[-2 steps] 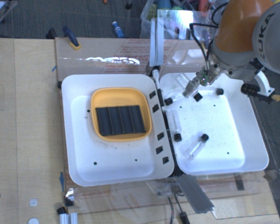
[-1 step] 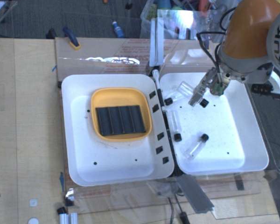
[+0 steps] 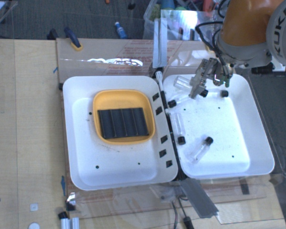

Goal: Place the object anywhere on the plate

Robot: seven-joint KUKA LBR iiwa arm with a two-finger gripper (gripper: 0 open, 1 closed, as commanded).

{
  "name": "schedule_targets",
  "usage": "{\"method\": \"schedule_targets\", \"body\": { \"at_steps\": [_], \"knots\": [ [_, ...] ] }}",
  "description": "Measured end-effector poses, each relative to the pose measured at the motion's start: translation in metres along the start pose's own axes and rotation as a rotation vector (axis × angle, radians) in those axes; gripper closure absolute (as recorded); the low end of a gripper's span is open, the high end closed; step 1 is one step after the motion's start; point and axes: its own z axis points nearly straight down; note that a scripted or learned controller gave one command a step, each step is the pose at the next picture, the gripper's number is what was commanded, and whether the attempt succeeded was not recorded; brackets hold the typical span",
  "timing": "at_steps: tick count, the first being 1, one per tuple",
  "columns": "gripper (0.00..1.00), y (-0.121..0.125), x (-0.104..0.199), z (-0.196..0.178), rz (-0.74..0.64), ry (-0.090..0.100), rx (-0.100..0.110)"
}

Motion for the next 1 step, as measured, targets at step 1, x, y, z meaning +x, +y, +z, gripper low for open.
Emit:
{"method": "schedule_targets", "body": {
  "at_steps": [1],
  "knots": [
    [1.00,0.0019,-0.0032,-0.0093,-0.112,-0.001,0.000]
  ]
}}
